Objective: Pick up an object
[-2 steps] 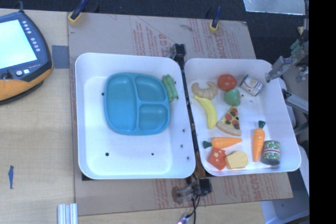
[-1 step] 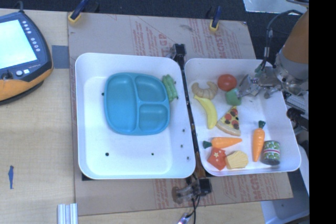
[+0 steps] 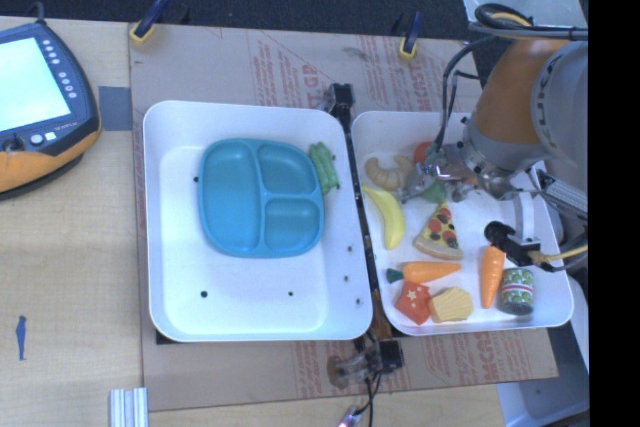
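The arm (image 3: pixel 520 105) comes in from the right, grey with an orange band, and it hangs over the top part of the right bin (image 3: pixel 560 315); its gripper (image 3: pixel 435 177) is low down near the top of that bin, just above the pizza slice (image 3: pixel 438 233); I cannot tell how the claw is set, because it is small and blurry here; nothing can be seen caught in it. The right bin has lots of toy food; a yellow banana (image 3: pixel 388 217) lies along its left side; a pale knobby piece (image 3: pixel 383 173) sits just above the banana, close to the claw; a bit of red (image 3: pixel 423 153) peeks out beside the claw; below the pizza slice, an orange carrot (image 3: pixel 430 270) lies flat; a second carrot (image 3: pixel 491 275) stands more up and down at the right; a small can (image 3: pixel 517 291) sits just beside it at the bottom right; a red piece (image 3: pixel 412 301) and a tan piece (image 3: pixel 451 304) touch each other at the bottom. The left bin (image 3: pixel 165 215) holds a blue plate with three parts (image 3: pixel 262 197); a green veggie (image 3: pixel 324 167) lies against the plate's top right edge. A tablet with an orange case (image 3: pixel 35 105) rests on the bench at the far left.
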